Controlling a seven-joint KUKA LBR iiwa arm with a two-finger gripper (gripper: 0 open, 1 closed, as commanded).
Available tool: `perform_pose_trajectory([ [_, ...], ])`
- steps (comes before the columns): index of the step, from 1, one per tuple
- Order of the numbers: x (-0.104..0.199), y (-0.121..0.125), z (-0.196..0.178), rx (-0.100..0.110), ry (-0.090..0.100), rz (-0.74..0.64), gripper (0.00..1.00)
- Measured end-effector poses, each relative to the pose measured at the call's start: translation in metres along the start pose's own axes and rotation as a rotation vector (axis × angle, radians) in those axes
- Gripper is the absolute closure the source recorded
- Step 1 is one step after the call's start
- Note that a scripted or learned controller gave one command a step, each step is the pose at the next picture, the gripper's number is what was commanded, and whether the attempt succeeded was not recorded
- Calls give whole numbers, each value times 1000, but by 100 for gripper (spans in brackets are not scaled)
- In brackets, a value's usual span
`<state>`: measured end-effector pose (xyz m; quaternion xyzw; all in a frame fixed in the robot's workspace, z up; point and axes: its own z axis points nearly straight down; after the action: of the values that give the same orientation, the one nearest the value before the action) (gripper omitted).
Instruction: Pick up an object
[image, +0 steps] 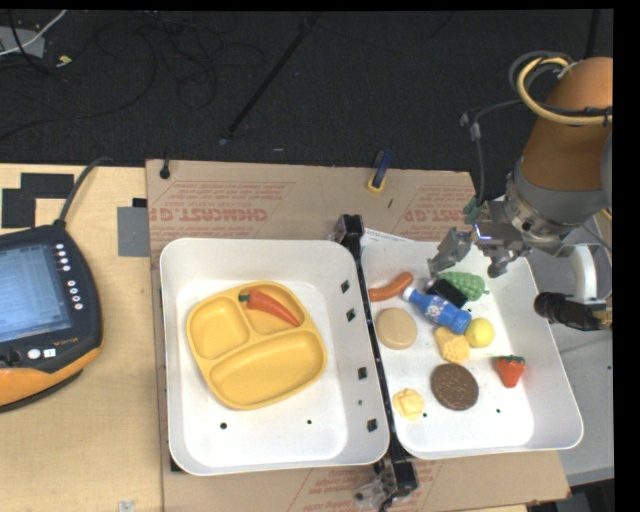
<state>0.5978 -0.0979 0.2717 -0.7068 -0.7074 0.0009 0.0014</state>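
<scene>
Robot arm poised over a bin of toy food, nothing yet picked.

The gripper (472, 255) hangs with its fingers spread wide and nothing between them above the far end of the right bin (545, 425), just over a green leafy toy (466, 284); judged from this, the pick-up is at the approach stage, with closing and lifting left to do. Near it lie a blue bottle (440, 309), a sausage (389, 288), a tan round biscuit (396, 327), a lemon (480, 333), a brown cookie (455, 386) and a strawberry (510, 370). The left bin (190, 420) holds a yellow divided tray (258, 345) with a carrot (271, 304) in one compartment. Both bins rest on a cardboard sheet (300, 200) over a pale bench, a teach pendant (40, 305) lies at the left, and dark carpet with cables runs behind.
</scene>
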Motion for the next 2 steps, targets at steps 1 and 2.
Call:
perform_pose_trajectory([
  [1,-1,0,-10,2,1,0,100],
  [2,-1,-85,-55,-1,1,6,100],
])
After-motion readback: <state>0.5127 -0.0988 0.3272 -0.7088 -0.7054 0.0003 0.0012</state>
